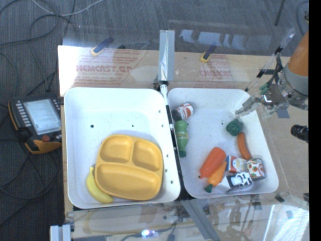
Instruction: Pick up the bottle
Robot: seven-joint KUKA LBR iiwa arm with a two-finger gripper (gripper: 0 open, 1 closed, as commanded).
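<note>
Along the left wall of the right-hand bin [266, 149] the green bottle [180, 137] lies on its side, pressed close against the divider where the two bins meet, with a small red-and-white can [185, 110] just above its top end. The gripper [247, 108] hangs over the far upper right corner of that same bin, well apart from the bottle and nearer a dark green lump [233, 127]; from where I stand I cannot tell whether it is released or clenched, and nothing shows in it. My worry is the wall: a bottle lying tight against the bin's side leaves little room on that flank, so a descent could strike the rim or simply roll the bottle. The can might get nudged too. The carrots [213, 160] and cartons [244, 170] lie clear of the route.
</note>
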